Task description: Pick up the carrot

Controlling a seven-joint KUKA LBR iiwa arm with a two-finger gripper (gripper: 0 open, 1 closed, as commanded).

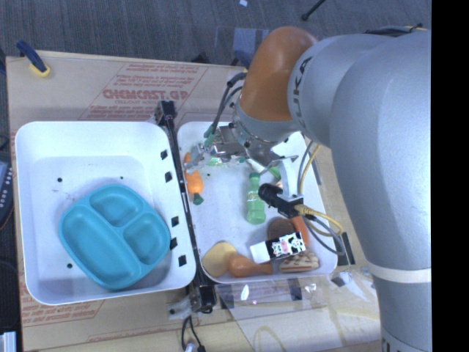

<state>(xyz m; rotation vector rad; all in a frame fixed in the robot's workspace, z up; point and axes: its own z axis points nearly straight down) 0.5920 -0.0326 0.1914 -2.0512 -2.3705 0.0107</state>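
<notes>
The carrot (194, 182) is lying in the right bin (322, 196), tight against its left wall, in the upper half, just beside the divider between the two bins. It is looking like a small orange toy piece, so probably light, stiff plastic with a smooth and somewhat slippery skin, not fragile. Its long axis is running roughly up and down the view, along the wall, with a greenish bit at the upper end (187, 158) suggesting the top is pointing away from the camera; that end is too small to read with confidence. A grip across the short width, at mid-length, seems best, though the wall is leaving little room for a finger on that side.

The gripper (220, 147) is hanging over the top of the right bin, near the carrot's upper end but apart from it. Nothing is sitting between the jaws; whether they are apart or together, I cannot tell.
</notes>
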